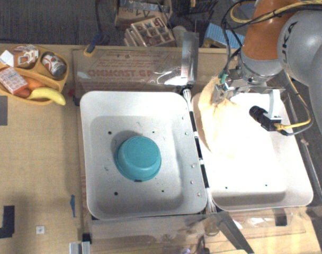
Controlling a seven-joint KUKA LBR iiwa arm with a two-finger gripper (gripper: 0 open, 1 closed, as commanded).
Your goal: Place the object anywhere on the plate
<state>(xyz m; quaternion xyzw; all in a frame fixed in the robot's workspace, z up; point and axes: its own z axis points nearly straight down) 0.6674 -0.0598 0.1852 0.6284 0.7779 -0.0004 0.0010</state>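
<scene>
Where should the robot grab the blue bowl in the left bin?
The blue bowl looks upside down, a smooth dome in the left bin. Probably best to come straight down from above and pinch across its narrower raised base, since the rim seems to lie flat on the bin floor.
</scene>
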